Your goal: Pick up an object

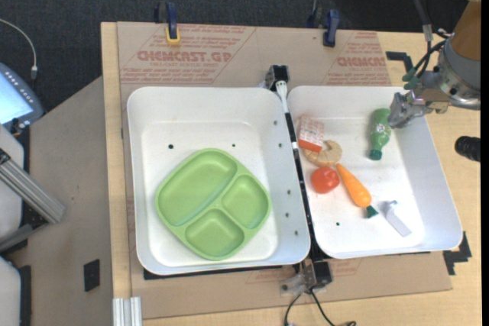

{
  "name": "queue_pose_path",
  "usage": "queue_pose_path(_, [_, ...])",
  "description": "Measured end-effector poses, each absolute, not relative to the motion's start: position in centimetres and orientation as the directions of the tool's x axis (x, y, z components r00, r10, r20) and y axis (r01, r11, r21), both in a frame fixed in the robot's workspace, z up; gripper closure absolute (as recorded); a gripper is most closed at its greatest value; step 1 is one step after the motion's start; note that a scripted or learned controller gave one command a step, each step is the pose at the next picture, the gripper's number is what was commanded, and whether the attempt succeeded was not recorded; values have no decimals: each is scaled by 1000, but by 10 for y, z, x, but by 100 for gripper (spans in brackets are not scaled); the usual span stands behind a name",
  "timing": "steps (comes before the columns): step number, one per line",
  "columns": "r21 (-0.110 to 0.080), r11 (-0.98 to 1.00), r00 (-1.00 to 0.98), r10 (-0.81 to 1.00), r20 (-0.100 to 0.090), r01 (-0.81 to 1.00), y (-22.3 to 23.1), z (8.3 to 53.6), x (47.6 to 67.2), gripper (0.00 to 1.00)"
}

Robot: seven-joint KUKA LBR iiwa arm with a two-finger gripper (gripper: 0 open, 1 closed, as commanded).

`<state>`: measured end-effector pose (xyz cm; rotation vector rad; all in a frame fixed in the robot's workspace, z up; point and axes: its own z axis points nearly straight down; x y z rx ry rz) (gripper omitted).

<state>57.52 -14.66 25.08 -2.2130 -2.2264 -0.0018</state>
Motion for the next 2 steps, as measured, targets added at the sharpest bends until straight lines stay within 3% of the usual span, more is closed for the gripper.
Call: queue_pose_path(2, [-2,8,-8,1000,4,1000,-24,237,569,100])
